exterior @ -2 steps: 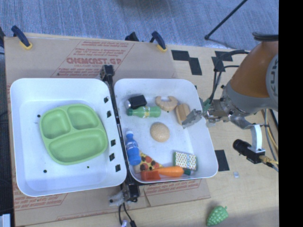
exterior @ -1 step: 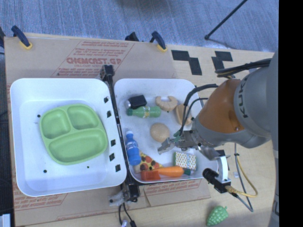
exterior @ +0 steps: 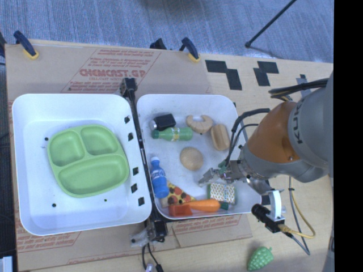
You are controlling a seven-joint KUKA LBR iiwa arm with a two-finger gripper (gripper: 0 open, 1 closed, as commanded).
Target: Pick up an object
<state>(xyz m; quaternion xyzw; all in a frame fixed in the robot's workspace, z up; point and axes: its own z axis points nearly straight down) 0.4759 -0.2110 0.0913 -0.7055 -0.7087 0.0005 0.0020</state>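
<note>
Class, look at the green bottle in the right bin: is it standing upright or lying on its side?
Lying on its side. The green bottle stretches lengthwise across the right bin floor, its orange cap pointing toward the left bin.

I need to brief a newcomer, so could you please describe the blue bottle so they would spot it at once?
Start at the right-hand white bin. Along its left wall, toward the near end, lies the blue bottle with a white cap. It is the bin's one blue item; the other bottle, farther back, is green.
</note>
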